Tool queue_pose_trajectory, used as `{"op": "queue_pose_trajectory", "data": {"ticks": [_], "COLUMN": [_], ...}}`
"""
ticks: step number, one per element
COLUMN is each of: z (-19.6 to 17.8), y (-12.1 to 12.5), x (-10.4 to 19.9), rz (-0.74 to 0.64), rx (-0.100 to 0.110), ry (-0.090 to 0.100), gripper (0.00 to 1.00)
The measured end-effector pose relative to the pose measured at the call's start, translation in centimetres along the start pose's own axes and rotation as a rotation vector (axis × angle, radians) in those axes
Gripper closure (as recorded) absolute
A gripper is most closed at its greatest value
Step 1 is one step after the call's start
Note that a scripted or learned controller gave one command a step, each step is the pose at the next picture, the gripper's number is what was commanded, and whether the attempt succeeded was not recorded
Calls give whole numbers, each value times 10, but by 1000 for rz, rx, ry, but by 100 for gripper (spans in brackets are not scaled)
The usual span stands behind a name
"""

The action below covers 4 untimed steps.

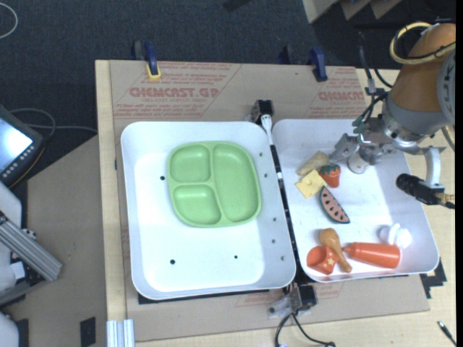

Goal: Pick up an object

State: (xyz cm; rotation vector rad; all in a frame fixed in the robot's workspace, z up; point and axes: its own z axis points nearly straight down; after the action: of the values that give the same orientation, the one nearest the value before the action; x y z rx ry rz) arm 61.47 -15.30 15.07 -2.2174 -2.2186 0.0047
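**Gripper low over right bin, nothing seen held**

The arm (419, 78) enters from 3 o'clock. Its gripper (352, 152) sits low over the right bin (412, 215), in that bin's 12 o'clock area. Whether it stands wide or narrow cannot be told, and no object is seen in its grasp.

Just beside the gripper, toward 8 o'clock, lies a small strawberry (330, 174), green cap toward 12 o'clock. A cheese wedge (309, 184) touches it on the 9 o'clock side. A watermelon slice (334, 205) lies below, long axis running 11 to 5 o'clock. At the bin's 6 o'clock edge a carrot (372, 254) lies with its long axis 9 to 3 o'clock, beside a drumstick (335, 246) and a red tomato (319, 259). A white item (395, 233) sits just above the carrot's 3 o'clock end.

The left bin (145, 215) bears a green divided plate (214, 183).
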Motion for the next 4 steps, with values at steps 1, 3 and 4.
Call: {"op": "queue_pose_trajectory", "data": {"ticks": [1,3,4], "z": [47,55,12], "y": [6,7,9], "x": [8,9,8], "rz": [-1,-1,0], "rx": [-7,-6,-10], "ry": [-2,-1,-3], "gripper": [0,100,100]}}
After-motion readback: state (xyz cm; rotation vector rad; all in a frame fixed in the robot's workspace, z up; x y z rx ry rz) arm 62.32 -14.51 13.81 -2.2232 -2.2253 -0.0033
